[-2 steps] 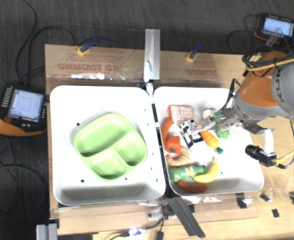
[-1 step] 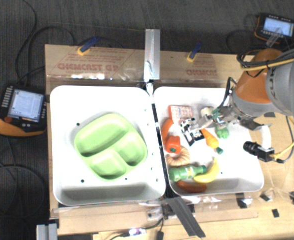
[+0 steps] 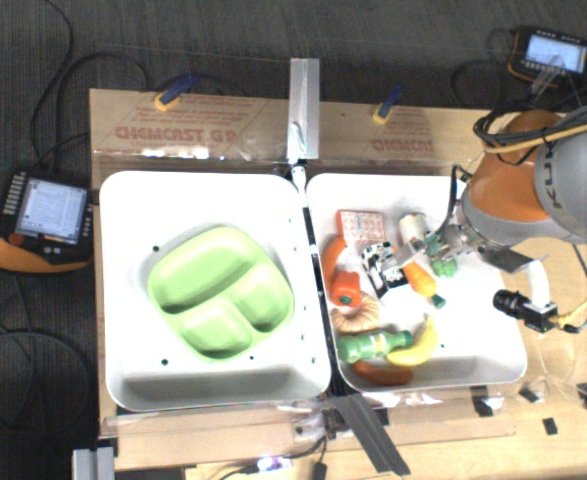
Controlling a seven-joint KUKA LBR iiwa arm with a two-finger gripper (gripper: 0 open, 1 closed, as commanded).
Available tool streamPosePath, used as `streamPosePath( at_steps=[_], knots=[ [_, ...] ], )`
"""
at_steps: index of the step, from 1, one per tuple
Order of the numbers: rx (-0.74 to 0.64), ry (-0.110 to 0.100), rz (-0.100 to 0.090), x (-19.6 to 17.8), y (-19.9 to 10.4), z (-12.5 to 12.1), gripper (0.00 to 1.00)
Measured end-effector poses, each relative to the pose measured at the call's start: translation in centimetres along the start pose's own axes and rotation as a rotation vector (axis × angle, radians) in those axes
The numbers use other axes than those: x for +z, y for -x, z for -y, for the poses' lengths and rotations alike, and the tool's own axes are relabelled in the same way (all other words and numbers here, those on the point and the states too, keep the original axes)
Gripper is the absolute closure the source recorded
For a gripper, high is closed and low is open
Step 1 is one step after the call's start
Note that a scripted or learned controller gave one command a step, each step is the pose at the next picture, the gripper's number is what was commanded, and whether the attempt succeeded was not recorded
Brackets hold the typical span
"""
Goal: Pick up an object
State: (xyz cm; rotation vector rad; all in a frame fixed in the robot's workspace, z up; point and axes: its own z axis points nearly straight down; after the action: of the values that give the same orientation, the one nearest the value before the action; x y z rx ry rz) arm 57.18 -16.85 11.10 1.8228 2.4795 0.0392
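Bench-top runs across the view with two white bins side by side. At nine o'clock, off the bench, lies a handheld control pendant (image 3: 45, 218) with a lit screen. The left bin (image 3: 123, 203) holds a green sectioned tray (image 3: 221, 290), tilted a little, near its middle. The right bin (image 3: 493, 353) carries a crowd of small things in its left half: at about eleven o'clock in that bin a red-and-white packet (image 3: 360, 227); just below and to its left an orange carrot-like toy (image 3: 344, 280) standing along the bin's left wall; at six o'clock a coiled tan pretzel-like piece (image 3: 358, 316), a green bottle (image 3: 370, 346) lying on its side, and a yellow banana (image 3: 422, 340) touching the bottle's neck, with something red (image 3: 381, 372) beneath them. Near the bin's middle the gripper (image 3: 385, 265) reaches in from three o'clock, black-and-white fingers low among the items beside the carrot; whether they are spread or closed I cannot tell, and nothing is plainly seen between them. A small orange piece (image 3: 422, 279) and a green piece (image 3: 443, 264) lie right beside the wrist. The grey arm (image 3: 563, 183) with its orange band (image 3: 508, 193) enters at three o'clock.
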Motion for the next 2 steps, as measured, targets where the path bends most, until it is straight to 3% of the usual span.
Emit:
streamPosePath(
  at_steps=[1,2],
  knots=[
    [-0.008,0.004,-0.017,-1.58,-0.64,-0.65,1.0],
    [-0.006,0.002,-0.016,-1.43,-0.58,-0.51,0.0]
  ],
)
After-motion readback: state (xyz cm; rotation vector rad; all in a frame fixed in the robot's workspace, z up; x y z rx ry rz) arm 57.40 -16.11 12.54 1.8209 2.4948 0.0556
